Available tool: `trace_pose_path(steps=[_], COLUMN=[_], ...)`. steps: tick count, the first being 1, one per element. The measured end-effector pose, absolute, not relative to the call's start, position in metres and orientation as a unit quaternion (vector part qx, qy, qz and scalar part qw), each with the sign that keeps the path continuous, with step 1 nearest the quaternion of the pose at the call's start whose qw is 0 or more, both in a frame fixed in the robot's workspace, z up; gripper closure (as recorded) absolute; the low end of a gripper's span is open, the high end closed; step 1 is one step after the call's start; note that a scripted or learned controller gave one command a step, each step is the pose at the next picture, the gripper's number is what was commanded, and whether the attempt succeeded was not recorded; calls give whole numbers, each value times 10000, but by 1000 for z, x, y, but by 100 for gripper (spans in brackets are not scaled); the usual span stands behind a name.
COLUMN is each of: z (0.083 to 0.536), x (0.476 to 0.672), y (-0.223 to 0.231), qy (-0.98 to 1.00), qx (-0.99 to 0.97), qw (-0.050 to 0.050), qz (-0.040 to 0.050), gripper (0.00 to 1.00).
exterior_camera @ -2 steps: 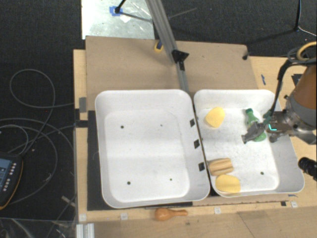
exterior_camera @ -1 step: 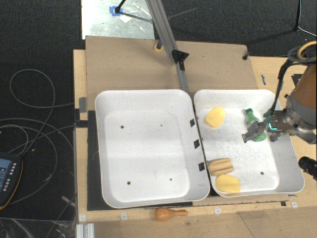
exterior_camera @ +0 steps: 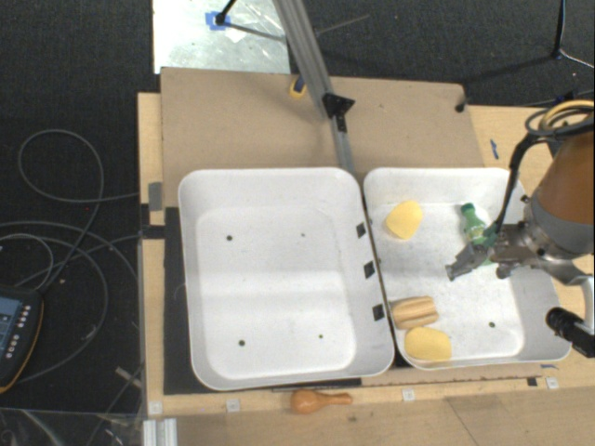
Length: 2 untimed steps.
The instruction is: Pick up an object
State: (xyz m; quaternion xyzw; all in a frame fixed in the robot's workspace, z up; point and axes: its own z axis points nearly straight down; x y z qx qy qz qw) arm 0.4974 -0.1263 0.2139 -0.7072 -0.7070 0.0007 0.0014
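Two shallow white bins sit side by side on a tan, cardboard-coloured bench, seen from above at a slant. The left bin [exterior_camera: 270,277] has smooth, rounded corners and a matte plastic look, with a few small dark dots on its floor. The right bin [exterior_camera: 437,189] holds four things. Near its upper left lies a pale yellow rounded lump [exterior_camera: 403,220], smooth and soft-edged. By the lower left wall rests a tan cylinder [exterior_camera: 414,311] lying on its side, shaped like a short bread roll, and just beside it, toward the front rim, sits a second yellow rounded piece [exterior_camera: 429,345]. A small green object [exterior_camera: 472,221] stands or lies toward the bin's upper right (too small and blurred to name its shape with confidence).

The robot arm reaches in from the right, its grey body topped by an orange band [exterior_camera: 567,189], with black and yellow cables looping above it; much of the arm is cut off by the frame's edge. The gripper [exterior_camera: 462,268] hangs over the middle of the right bin, just below the green object and well apart from the yellow pieces. Its dark fingers point left; whether they are spread or closed cannot be made out, and nothing is visibly between them.

On the bench's front edge, outside the bins, lies an orange-brown pear-shaped object [exterior_camera: 320,400]. A grey metal pole [exterior_camera: 311,59] slants across the top. Black cables [exterior_camera: 56,212] coil on the dark floor at left.
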Motion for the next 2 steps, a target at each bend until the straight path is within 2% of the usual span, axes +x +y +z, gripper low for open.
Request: trace_pose_path(steps=[2], z=[112], x=[507], y=[-110], qy=[-7074], qx=[-7069], qw=[19], qz=[6], gripper=[0])
